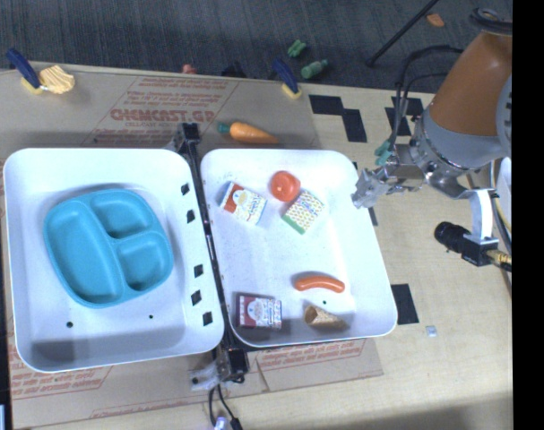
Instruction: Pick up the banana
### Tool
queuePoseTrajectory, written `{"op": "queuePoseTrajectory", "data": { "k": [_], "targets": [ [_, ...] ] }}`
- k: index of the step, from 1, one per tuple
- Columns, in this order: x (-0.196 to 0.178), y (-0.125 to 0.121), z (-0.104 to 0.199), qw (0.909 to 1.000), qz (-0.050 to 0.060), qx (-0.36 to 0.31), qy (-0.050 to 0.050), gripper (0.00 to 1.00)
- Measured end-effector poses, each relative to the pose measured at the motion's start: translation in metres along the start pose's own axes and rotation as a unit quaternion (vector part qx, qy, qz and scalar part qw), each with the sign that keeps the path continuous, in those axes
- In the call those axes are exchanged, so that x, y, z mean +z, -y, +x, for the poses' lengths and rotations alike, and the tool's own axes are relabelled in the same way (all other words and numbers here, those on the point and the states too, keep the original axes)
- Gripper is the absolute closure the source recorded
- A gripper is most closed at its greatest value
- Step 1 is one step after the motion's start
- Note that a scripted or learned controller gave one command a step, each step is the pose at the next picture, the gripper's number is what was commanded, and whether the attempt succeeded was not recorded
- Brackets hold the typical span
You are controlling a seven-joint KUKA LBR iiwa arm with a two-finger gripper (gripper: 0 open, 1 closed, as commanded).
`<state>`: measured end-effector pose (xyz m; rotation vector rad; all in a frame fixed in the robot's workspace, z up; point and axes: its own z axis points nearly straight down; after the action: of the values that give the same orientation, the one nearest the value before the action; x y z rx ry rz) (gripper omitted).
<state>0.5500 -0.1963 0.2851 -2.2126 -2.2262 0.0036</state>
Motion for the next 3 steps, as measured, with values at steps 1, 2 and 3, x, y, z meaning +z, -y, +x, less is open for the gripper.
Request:
{"op": "queuePoseTrajectory", "data": {
  "k": [1, 2, 3],
  "targets": [
    [-0.02, 0.004, 0.12, 0.9948, 0.0, -0.102, 0.0, 0.0],
    [0.02, 0.059, 0.194, 0.99, 0.001, -0.141, 0.0, 0.0],
    [0.066, 0.073, 0.127, 0.9566, 0.0, -0.291, 0.0, 0.0]
  ]
}}
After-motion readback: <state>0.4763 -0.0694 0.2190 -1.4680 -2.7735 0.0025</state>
